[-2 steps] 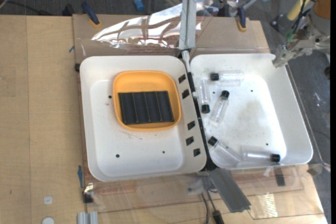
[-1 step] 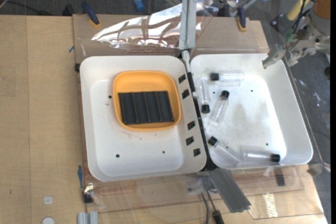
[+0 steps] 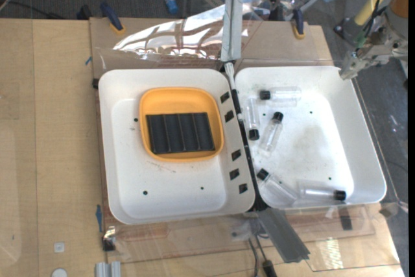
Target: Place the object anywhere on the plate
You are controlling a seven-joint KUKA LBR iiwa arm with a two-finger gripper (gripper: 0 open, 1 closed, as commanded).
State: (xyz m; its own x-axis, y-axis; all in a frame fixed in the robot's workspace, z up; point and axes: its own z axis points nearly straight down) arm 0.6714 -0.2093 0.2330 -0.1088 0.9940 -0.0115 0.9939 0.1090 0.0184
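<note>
Heads up: the black block (image 3: 179,133) is sitting flat on the orange plate (image 3: 178,97) in the left bin (image 3: 162,198). It's well apart from your pincer (image 3: 358,60), which hangs over by the far right corner of the right bin (image 3: 324,146). Can't tell if the pincer's apart or together, too blurry tbh. The block's long axis runs left-right w/ ribs across it; it looks matte and rectangular. The plate's a glossy rounded square. Clear vials (image 3: 272,130) w/ black caps lie in the right bin.
</note>
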